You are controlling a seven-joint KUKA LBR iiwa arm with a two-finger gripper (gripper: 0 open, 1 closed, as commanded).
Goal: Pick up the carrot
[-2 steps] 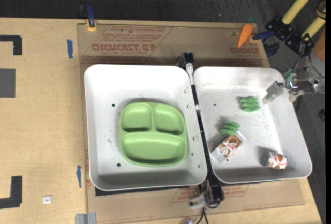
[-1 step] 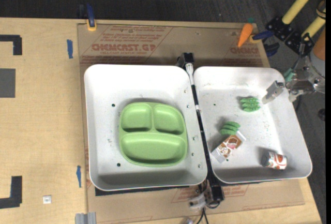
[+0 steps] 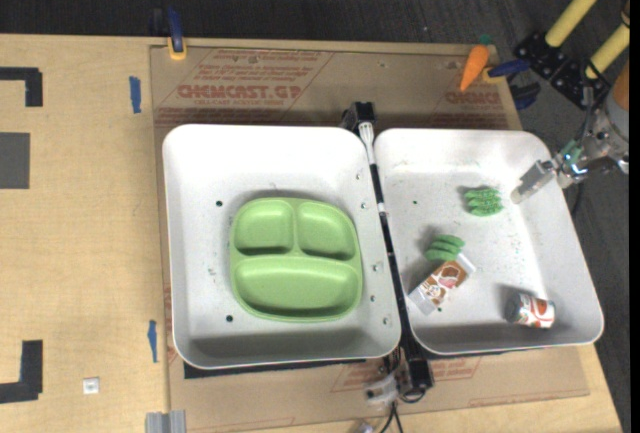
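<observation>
I see the carrot [image 3: 474,67] lying outside both bins, on the cardboard-covered surface [image 3: 90,181] just beyond the right bin's [image 3: 560,251] far rim. My gripper [image 3: 535,179] hangs over that bin's right side, well apart from the carrot; I cannot tell its fingers' state (too small and blurred). Below it lie two green items, a snack packet [image 3: 441,285] and a can [image 3: 530,310]. The left bin [image 3: 190,251] holds a green divided tray [image 3: 296,256].
</observation>
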